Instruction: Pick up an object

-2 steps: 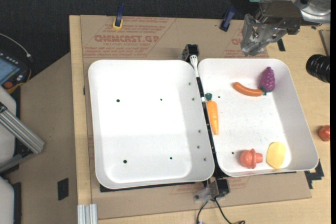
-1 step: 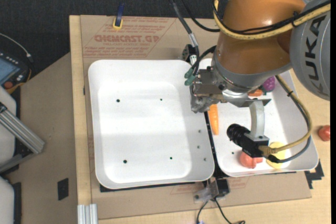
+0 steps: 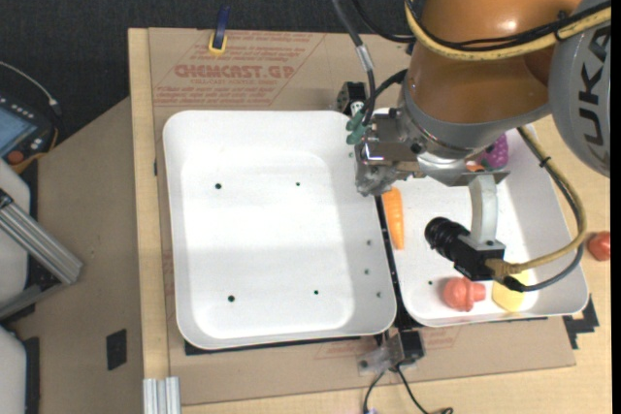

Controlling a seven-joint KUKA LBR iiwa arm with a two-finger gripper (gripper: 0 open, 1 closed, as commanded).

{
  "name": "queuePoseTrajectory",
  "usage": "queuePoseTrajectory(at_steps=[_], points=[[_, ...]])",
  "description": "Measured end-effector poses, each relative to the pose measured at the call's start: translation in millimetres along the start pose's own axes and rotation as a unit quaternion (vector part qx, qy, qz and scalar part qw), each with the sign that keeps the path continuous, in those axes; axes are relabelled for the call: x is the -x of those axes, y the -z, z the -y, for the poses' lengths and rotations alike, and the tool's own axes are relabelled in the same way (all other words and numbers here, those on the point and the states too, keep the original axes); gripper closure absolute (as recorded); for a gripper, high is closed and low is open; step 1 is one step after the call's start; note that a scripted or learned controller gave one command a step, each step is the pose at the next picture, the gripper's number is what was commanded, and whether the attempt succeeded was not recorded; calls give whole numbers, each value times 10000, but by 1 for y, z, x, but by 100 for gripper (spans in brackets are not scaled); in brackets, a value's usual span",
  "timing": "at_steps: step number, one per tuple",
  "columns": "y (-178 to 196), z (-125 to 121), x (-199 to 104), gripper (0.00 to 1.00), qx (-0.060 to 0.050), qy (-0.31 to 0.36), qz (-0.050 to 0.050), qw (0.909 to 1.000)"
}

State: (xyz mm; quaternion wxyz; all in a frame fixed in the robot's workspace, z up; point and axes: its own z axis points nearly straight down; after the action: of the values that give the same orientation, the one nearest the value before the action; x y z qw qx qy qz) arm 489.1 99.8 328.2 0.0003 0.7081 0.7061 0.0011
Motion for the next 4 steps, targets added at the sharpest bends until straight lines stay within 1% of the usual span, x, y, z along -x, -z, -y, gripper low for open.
queuePoseTrajectory(at_steps=[1, 2, 3, 4], points=[[-40, -11, -67, 100, -42, 46, 5, 10000], [-72, 13, -129, 100, -52, 52, 5, 10000], [-58, 10, -111, 100, -4, 5, 4, 10000], [-56, -1, -125, 100, -6, 21, 1, 10000]])
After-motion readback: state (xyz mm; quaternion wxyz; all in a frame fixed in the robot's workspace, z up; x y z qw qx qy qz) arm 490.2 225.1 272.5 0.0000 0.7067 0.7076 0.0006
